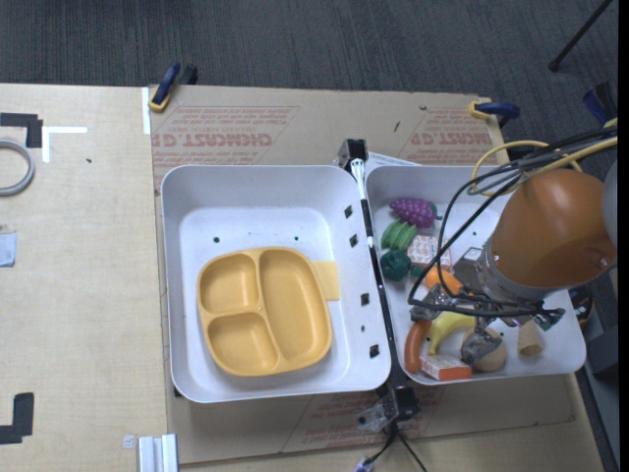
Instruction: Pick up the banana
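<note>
The jaws (479, 315) hung low over the right bin (562, 360), hidden under the arm's wrist, so I could not tell whether they stood wide or narrow; their position directly above the banana (444, 328) suggested a grasp was being lined up. The banana lay in that bin's near half, crowded by a carrot (415, 345) at its left, an orange (444, 281) behind it and a small red box (444, 367) in front, which left little room either side. The left bin (187, 264) held a yellow divided plate (263, 309), well apart from the work.

The arm (545, 229) hides much of the banana (450, 324).
</note>
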You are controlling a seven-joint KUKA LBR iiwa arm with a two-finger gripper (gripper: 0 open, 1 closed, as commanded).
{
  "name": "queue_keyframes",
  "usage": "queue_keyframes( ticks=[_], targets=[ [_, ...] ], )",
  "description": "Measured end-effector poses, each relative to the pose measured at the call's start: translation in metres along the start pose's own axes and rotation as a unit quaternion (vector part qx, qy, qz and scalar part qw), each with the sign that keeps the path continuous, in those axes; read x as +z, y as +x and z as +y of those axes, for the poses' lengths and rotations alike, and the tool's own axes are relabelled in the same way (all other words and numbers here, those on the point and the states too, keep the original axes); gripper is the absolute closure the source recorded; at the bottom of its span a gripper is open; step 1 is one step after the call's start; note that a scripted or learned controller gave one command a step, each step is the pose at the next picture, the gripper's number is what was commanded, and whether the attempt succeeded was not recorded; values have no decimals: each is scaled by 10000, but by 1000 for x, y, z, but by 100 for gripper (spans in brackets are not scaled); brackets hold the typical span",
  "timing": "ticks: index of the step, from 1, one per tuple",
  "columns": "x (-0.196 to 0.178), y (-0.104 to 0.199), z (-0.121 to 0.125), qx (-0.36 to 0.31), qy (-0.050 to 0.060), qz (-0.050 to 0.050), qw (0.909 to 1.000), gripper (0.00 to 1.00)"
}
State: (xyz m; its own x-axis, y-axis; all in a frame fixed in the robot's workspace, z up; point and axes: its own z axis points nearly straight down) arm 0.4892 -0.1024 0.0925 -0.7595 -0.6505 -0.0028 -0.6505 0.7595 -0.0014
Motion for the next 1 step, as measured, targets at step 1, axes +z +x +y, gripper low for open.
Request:
queue_keyframes(
  ticks=[1],
  targets=[
    [0, -4, 6, -55, -3, 0, 10000, 0]
  ],
)
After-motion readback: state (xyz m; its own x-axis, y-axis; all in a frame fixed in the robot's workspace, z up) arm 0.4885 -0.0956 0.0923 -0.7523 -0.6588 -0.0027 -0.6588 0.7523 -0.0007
